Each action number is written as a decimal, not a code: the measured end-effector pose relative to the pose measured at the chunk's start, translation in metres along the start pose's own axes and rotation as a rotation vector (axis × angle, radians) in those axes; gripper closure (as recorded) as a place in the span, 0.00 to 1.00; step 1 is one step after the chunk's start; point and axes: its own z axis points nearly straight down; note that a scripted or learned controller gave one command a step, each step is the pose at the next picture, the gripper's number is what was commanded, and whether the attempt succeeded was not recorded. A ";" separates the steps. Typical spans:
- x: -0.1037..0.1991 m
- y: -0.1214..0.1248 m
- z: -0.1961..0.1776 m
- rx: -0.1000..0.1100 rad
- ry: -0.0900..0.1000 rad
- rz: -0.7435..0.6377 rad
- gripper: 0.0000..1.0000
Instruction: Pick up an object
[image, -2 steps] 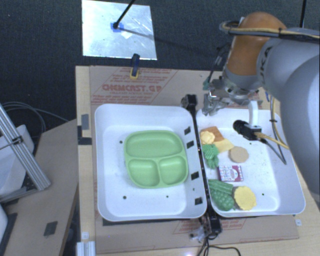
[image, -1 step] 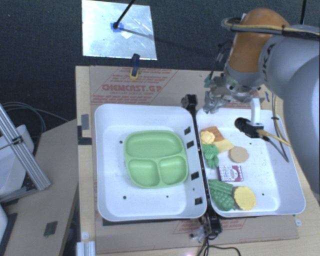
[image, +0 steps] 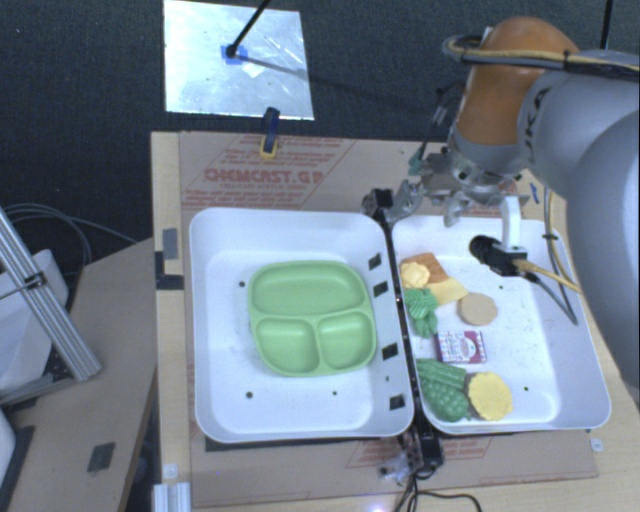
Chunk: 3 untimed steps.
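Green tray (image: 310, 315) (left bin (image: 215, 300)).

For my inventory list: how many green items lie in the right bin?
2: one green toy near the divider at mid-bin, another green toy at the front, beside a yellow piece. More may be hidden under the arm.

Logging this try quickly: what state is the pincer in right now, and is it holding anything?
Pincer: above the far edge of the right bin; open or closed cannot be told, and no object shows in it.
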 end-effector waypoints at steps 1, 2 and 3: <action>0.000 0.000 0.000 0.000 0.000 0.000 0.00; 0.000 0.000 0.000 0.000 0.000 0.000 0.00; 0.000 0.000 0.000 0.000 0.000 0.000 0.00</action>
